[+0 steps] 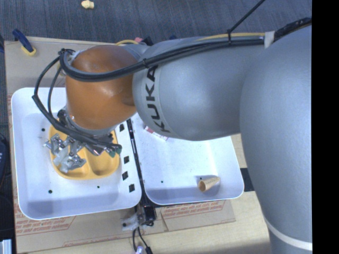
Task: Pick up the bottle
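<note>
Basically the big grey KUKA arm (pixel 212 83) fills the right and centre of the camera view, reaching in from the right, with black cables (pixel 50 78) looped around its orange wrist band (pixel 100 89).

Two shallow white plastic bins sit side by side on the brown cardboard-lined counter (pixel 190 216): left bin (pixel 32 157), right bin (pixel 180 163).

The metal two-finger claw (pixel 68 153) hangs below the orange band, down in the left bin, directly over a flat yellow-orange plastic object (pixel 108 165) lying on the bin floor. Can't tell if that object is the bottle; its shape is mostly covered by the claw. Can't tell whether the claw is open or closed, or whether it touches anything.

The right bin holds a small tan cone-shaped item (pixel 208 183) near its front edge, and a small white-and-red scrap (pixel 154 135) just beside the arm's underside.

Off the counter: a blue clip (pixel 24 41) at the upper left corner, and a small yellow piece (pixel 87 4) on the dark floor.
</note>
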Controlling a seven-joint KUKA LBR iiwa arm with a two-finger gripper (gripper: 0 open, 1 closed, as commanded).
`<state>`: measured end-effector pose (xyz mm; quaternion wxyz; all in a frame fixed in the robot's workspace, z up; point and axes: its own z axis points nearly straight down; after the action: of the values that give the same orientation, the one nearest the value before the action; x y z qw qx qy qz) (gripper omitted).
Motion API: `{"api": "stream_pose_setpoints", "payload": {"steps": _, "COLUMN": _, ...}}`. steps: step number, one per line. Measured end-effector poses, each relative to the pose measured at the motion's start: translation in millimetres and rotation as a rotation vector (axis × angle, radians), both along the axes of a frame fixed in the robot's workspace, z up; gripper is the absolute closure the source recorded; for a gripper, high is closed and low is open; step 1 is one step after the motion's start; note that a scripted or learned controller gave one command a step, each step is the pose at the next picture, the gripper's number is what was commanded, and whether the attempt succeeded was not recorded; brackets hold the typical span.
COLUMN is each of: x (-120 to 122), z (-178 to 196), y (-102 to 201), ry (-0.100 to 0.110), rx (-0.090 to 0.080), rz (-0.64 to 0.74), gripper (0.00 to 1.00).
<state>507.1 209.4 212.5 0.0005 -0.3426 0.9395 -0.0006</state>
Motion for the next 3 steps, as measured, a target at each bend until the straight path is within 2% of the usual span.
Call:
{"api": "stream_pose_setpoints", "payload": {"steps": 1, "x": 1, "z": 11, "y": 1, "ry": -0.002, "rx": 0.0, "rz": 0.002, "gripper": 1.0}}
{"api": "stream_pose_setpoints", "payload": {"steps": 2, "x": -17, "z": -21, "y": 4, "ry": 0.003, "rx": 0.0, "rz": 0.202, "gripper": 1.0}}
{"api": "stream_pose_setpoints", "payload": {"steps": 3, "x": -25, "z": 9, "y": -6, "ry": 0.0, "rx": 0.001, "rz": -0.362, "gripper": 1.0}}
